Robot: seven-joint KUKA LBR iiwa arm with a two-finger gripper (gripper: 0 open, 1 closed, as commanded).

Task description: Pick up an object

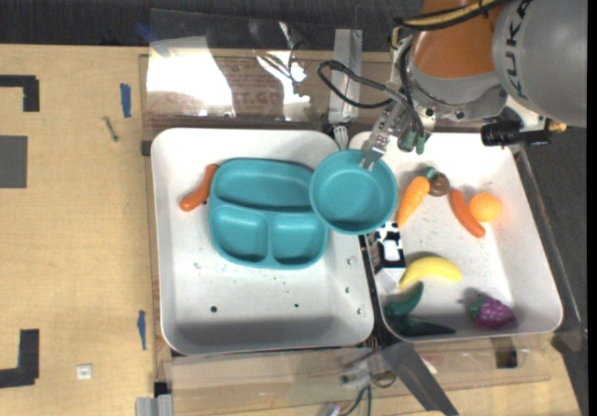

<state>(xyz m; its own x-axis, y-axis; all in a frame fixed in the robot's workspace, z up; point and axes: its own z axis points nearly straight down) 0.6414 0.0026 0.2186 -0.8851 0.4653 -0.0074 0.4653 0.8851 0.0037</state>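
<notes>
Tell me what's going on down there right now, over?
Gripper at rim of teal bowl; grip unconfirmed. Bowl straddles the two bins, overlapping teal divided tray. Carrot beside the bowl.

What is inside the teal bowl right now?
The teal bowl looks empty, only its teal inside showing. The hand meets its upper rim. What lies beneath the bowl is covered.
</notes>
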